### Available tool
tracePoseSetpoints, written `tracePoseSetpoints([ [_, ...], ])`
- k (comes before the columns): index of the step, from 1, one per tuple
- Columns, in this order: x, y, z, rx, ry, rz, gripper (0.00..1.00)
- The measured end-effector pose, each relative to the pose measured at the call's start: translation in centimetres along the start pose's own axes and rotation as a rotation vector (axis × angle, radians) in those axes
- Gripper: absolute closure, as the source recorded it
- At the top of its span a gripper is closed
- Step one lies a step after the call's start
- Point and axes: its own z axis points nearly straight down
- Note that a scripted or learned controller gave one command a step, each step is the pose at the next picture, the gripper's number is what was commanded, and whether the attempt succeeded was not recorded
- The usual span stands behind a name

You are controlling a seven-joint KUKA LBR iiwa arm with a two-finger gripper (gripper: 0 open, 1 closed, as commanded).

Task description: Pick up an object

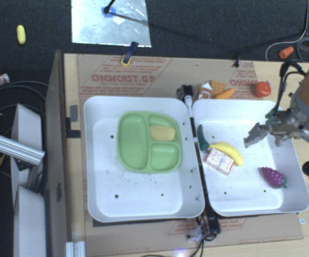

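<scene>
The right white bin (288, 197) holds a yellow banana (229, 151), a pink-and-white checkered block (219, 160) touching the banana's lower left, a purple grape bunch (272, 176) near the right wall, and a dark green piece (202, 138) along the left wall. My gripper (264, 138) hangs over the upper right part of this bin, right of the banana and above the grapes. It is open, with nothing between its fingers. The left white bin (106, 197) carries a green divided plate (138, 149) with a yellow piece (162, 133) in its upper right compartment.
Behind the right bin, on the cardboard, lie an orange carrot-like toy (223, 93) and a red ball-shaped toy (262, 89). A black divider (195, 159) runs between the bins. Cables and the arm's body crowd the right edge. A metal rail (13, 148) sits left of the bench.
</scene>
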Motion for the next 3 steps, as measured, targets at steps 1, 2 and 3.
tracePoseSetpoints([
  [1,-2.3,5.6,9.7,0.004,0.0,0.002,0.0],
  [2,-0.6,7.7,18.4,0.002,0.001,-0.002,0.0],
  [3,-1.8,5.4,19.7,0.003,0.0,0.003,0.0],
])
